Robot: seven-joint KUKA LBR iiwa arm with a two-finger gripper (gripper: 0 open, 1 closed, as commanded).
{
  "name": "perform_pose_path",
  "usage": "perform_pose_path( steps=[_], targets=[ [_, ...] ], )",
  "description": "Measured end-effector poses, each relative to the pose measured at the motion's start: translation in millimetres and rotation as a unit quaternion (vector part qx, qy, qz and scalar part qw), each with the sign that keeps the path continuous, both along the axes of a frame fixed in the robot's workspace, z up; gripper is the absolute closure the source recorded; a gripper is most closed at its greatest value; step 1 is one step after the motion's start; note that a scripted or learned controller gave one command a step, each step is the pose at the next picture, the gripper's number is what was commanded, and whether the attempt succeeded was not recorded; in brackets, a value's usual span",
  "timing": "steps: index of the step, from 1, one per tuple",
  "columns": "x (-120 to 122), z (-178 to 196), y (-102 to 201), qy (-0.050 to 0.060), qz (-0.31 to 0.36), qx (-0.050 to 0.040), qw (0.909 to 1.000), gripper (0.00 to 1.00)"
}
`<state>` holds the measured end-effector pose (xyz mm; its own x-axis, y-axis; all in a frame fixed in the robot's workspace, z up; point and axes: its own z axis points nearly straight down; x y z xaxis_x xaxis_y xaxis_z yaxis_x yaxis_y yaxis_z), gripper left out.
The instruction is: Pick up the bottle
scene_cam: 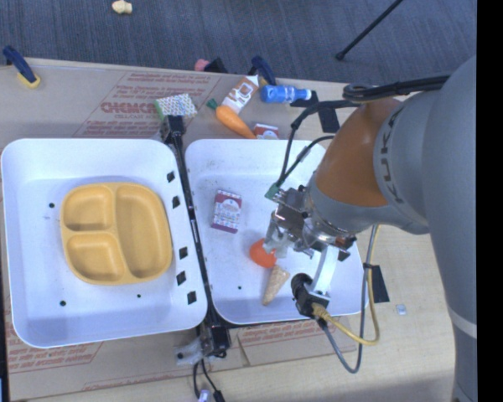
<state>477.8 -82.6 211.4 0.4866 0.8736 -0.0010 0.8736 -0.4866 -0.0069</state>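
Behind the right bin, your bottle (237, 96) lies on the table beside a carrot.
It looks light, stiff, slick; grip its body crosswise. Tool (277, 245) hovers over the bin; spread unclear.

Two bins side by side: left bin (25, 249) holds a divided tray (115, 232) near its middle. Right bin (235, 300) holds a small box (227, 210) toward its left, a cone (274, 286) near the front, gripper (275, 243) just above the cone. Behind the right bin, on the bench: bottle (238, 95), a second bottle (283, 95) to its right, carrot (233, 121) just in front.
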Motion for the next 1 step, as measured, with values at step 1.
perform_pose_path(
  steps=[1],
  targets=[
    [-2.0, -20.3, 86.5, 0.000, -0.034, -0.0004, 0.9994, 1.00]
  ],
)
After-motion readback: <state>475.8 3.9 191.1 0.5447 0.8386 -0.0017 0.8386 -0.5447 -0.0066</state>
